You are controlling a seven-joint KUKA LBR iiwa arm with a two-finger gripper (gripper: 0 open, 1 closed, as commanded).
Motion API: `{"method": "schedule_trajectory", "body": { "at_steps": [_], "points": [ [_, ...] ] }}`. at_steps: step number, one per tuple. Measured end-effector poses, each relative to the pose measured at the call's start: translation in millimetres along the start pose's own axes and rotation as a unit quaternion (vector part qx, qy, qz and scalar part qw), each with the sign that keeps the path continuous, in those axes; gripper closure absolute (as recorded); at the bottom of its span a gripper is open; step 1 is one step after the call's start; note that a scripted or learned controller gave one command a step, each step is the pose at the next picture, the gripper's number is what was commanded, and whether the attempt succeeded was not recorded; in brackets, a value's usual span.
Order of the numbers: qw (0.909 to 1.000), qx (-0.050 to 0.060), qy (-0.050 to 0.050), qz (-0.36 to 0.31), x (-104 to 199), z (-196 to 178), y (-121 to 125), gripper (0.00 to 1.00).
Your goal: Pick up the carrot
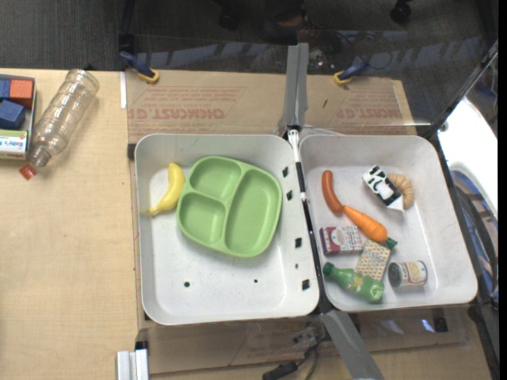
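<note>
While the two white bins sit side by side on the counter (pixel 71 275), the carrot (pixel 367 222) is in the right bin (pixel 451 212), roughly in the middle of it. It's a toy one, bright orange, tapered, lying at a slant with its narrow tip up-left and the fat end down-right, where a small green top sticks out. The narrow tip is just beside the lower end of a red-orange sausage (pixel 331 191), close enough that I can't say whether they touch. Below the carrot there's a small pink carton (pixel 341 240) and a patterned cracker box (pixel 371 260) that the green top nearly meets. A green bottle (pixel 354 283) lies along the near wall, with a little can (pixel 408 274) to its right. Up-right of the carrot sits a black-and-white item (pixel 381 185) next to a croissant (pixel 404 191).

The left bin (pixel 150 236) has a green divided plate (pixel 231 205) and a banana (pixel 168 189) at its left edge. A clear plastic bottle (pixel 60 115) lies on the counter at far left, beside some blocks (pixel 16 101). As for the gripper, can't tell what state it's in.
</note>
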State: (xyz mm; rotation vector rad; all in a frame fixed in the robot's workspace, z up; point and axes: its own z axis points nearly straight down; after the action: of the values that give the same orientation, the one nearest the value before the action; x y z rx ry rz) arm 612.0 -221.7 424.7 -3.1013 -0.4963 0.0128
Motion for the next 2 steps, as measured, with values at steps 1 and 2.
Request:
{"method": "schedule_trajectory", "body": {
  "at_steps": [1,2],
  "points": [
    [0.9989,0.001,-0.001,0.047,-8.5,22.6,-2.5,1.0],
    [0.9989,0.001,-0.001,0.047,-38.0,35.1,-11.6,1.0]
  ]
}}
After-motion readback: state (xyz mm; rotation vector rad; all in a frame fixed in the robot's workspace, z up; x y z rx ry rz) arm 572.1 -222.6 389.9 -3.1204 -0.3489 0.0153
